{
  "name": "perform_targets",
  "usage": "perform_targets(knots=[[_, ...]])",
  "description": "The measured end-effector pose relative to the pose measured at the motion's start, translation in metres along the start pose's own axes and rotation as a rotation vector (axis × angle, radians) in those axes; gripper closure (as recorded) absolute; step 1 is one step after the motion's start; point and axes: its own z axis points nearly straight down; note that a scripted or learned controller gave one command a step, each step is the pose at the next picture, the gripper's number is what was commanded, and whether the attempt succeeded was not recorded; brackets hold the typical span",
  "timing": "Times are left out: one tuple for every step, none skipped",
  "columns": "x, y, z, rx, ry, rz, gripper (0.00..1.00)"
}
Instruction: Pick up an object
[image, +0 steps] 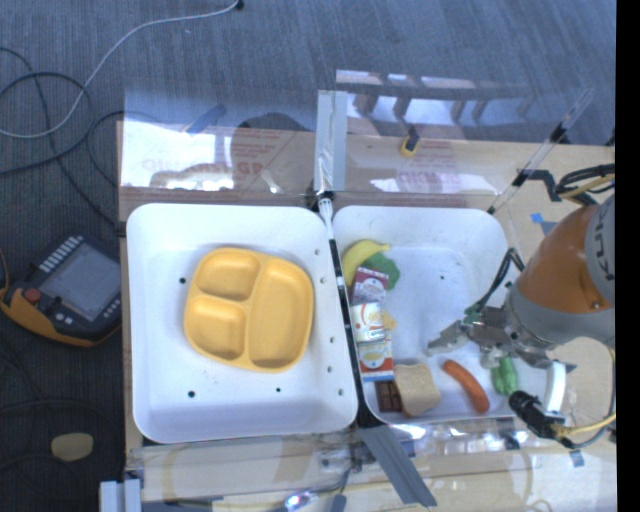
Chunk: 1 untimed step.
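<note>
**Camera view: arm low over right bin, nothing lifted yet**

Camera view, from above at a slant. The arm reaches in from the right, with its gripper down in the right bin. I cannot tell how its tool is set; it is too small and dark to read, and nothing shows in its grasp.

Progress, as I judge it: the approach is made, while the grasp and lift are left to do.

Likeliest target is the sausage, lying flat on the bin floor just below the gripper. Its long axis runs from upper left to lower right.

Other items lie along the bin's left wall: banana, carton, bread. The left bin holds a yellow tray, untouched.
</note>
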Motion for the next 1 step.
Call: perform_targets(knots=[[0.0296, 0.0032, -0.0804, 0.0, -0.015, -0.086, 0.0]])
